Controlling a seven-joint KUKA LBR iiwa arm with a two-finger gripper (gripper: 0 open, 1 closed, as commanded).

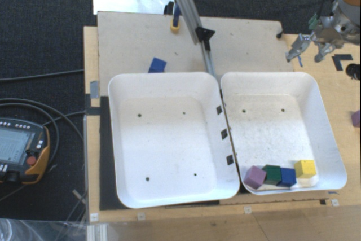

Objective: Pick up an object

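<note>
Lining the right bin's (pixel 324 121) near wall: purple block (pixel 255 176), green block (pixel 272 172), blue block (pixel 287 177), yellow block (pixel 305 169), touching in a row | left bin (pixel 121 138) just beside it | gripper (pixel 309 51) beyond its far right corner, above bench, fingers spread, holding nothing

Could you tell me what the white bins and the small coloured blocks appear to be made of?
The bins look like thin moulded plastic, matte white, judging by rounded corners and rolled rims. The purple block, green block, blue block and yellow block have flat, evenly coloured faces, perhaps painted wood or foam; the view cannot settle which.
</note>
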